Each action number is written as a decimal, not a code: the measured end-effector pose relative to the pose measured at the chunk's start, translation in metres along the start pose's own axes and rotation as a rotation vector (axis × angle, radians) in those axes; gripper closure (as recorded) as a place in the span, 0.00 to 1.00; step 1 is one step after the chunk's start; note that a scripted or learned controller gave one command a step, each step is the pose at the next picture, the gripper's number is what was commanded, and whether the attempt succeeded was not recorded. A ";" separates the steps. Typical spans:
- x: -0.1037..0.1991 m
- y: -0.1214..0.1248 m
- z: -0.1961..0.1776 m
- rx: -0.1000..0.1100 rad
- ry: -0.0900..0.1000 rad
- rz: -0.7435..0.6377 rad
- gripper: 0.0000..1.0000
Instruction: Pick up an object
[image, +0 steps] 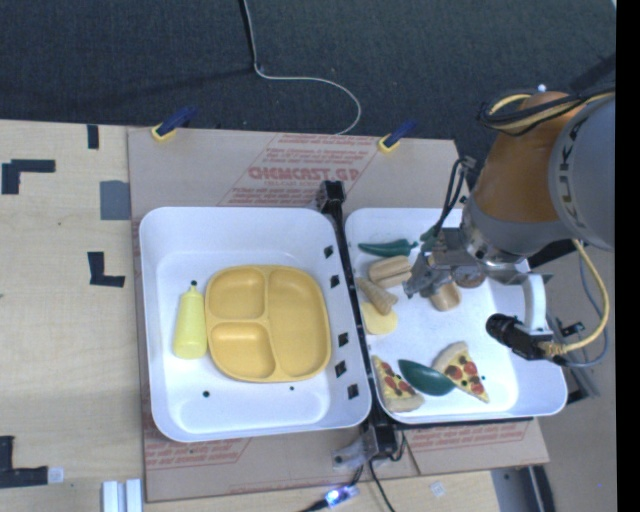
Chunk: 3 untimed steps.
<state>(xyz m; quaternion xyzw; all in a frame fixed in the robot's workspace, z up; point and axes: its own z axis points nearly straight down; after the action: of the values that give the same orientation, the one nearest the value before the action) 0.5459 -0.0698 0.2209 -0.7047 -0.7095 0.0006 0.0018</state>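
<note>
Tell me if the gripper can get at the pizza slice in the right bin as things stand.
Probably yes: the pizza slice lies flat and uncovered, just below the gripper, touched only by a dark green piece at its left.

Grey arm (600, 170) with orange band (520, 170), yellow cable (598, 300) looping beside it

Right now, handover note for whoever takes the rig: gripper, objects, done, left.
Gripper: low over the right bin, among the toy food; grasp state can't be judged, nothing visibly held.
Right bin: green pepper, bread roll, pizza slice, dark green leaf piece, a few more pieces.
Left bin: yellow divided plate, yellow bottle beside it.
Done: arm is over the objects.
Left: grasp one and lift.
</note>
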 end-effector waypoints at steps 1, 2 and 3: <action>0.049 0.003 -0.009 -0.002 -0.001 0.000 1.00; 0.111 -0.005 -0.002 0.000 0.000 -0.001 1.00; 0.154 0.000 0.007 0.000 -0.002 0.001 1.00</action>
<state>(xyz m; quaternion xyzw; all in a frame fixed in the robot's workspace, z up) 0.5449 0.0844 0.2137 -0.7050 -0.7092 0.0011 0.0011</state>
